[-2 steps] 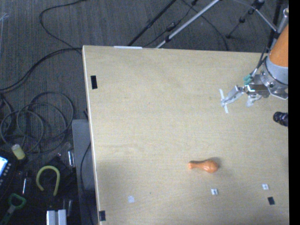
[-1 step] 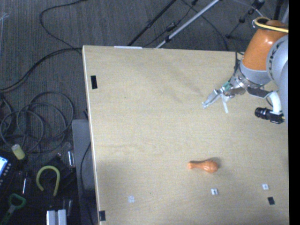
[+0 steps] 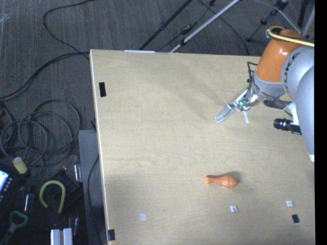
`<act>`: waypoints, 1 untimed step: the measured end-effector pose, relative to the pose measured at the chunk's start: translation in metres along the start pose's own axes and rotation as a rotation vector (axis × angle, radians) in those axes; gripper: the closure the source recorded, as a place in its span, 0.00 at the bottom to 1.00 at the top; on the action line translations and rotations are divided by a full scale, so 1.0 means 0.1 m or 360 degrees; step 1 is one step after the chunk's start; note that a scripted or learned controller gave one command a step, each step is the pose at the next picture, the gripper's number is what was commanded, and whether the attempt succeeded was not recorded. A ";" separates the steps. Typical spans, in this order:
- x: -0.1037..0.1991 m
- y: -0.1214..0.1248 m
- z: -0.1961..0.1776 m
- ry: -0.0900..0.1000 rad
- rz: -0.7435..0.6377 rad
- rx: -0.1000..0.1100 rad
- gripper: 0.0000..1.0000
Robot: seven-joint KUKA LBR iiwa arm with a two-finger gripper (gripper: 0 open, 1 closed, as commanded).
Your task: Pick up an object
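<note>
Worktop (image 3: 153, 137): a pale wood-coloured board, seen at a slant; small black tabs sit near its 9 o'clock edge and small marks near its 5 o'clock corner.
Arm (image 3: 299, 80): grey, with an orange band (image 3: 278, 55) above the wrist, reaching in from 3 o'clock.
Pincer (image 3: 231, 111): at about 2 o'clock on the worktop, pointing down and toward 8 o'clock, low over bare board. Two thin pale fingers (image 3: 223, 117) show, lying close together; nothing is seen between them. Whether they are fully closed I cannot tell, as they are too small and blurred.
Orange object (image 3: 223, 180): the one loose thing on the worktop, at about 5 o'clock from the board's centre. It lies on its side, with a rounded bulb toward 3 o'clock and a narrow neck toward 9 o'clock.
Pincer to object: well apart; the object lies at 6 o'clock from the fingertips, untouched.
Floor (image 3: 46, 45): dark carpet at 9 o'clock, with looped black cables (image 3: 41, 131) and a yellow-green hooked tool (image 3: 51, 193). Stand legs (image 3: 214, 14) cross at 12 o'clock.
</note>
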State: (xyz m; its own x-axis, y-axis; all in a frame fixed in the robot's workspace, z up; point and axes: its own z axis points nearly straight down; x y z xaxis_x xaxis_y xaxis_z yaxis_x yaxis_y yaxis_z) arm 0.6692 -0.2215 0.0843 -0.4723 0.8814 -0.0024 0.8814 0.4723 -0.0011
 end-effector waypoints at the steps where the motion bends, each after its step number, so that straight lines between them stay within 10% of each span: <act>1: 0.00 0.01 -0.10 -0.0005 -0.0002 -0.0001 1.00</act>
State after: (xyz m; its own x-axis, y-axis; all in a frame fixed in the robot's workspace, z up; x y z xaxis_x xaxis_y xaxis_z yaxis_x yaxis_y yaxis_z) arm 0.6702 -0.2205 0.0945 -0.4732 0.8809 -0.0056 0.8810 0.4732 -0.0002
